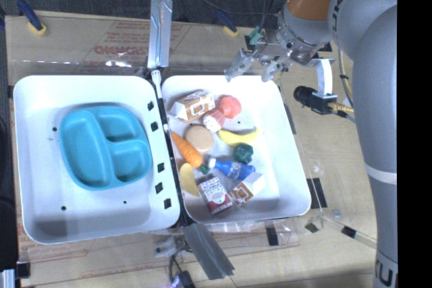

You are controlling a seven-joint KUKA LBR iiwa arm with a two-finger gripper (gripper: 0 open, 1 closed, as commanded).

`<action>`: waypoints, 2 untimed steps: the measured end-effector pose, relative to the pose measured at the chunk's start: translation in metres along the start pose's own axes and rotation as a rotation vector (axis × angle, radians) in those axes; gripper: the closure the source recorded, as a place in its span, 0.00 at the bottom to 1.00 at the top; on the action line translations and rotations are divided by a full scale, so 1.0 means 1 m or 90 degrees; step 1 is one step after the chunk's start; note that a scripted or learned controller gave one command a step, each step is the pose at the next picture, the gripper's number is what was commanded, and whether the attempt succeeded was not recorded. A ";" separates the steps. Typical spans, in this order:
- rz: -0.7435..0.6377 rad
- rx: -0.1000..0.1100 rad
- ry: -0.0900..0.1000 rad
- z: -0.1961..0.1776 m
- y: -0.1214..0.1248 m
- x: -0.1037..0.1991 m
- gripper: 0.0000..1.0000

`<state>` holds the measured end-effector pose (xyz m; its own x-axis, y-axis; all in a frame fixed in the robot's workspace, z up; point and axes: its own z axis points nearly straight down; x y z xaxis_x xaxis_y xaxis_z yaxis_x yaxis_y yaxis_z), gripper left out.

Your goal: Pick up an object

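On the surface (pixel 88 44), the left shallow white bin (pixel 27 165) holds a light-blue plastic tray with compartments (pixel 104 145). The right shallow white bin (pixel 287 172) holds a heap of toy food: an orange carrot (pixel 186 149) near its left wall, a small brown-and-white carton (pixel 195 104) at the far side, a round tan bun (pixel 198 137), a pink ball-shaped piece (pixel 229 106), a yellow banana (pixel 237 136) and a dark green lump (pixel 244 153). My pincer (pixel 251 68) hangs over this bin's far rim, fingers spread apart, gripping nothing.
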<state>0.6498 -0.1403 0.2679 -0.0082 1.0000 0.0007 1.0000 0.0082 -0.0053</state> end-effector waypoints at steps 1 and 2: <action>-0.203 0.000 0.000 0.028 0.007 0.042 0.00; -0.183 0.004 0.000 0.128 -0.047 -0.007 0.00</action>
<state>0.6025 -0.1473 0.1399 -0.2917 0.9565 0.0034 0.9564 0.2918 -0.0105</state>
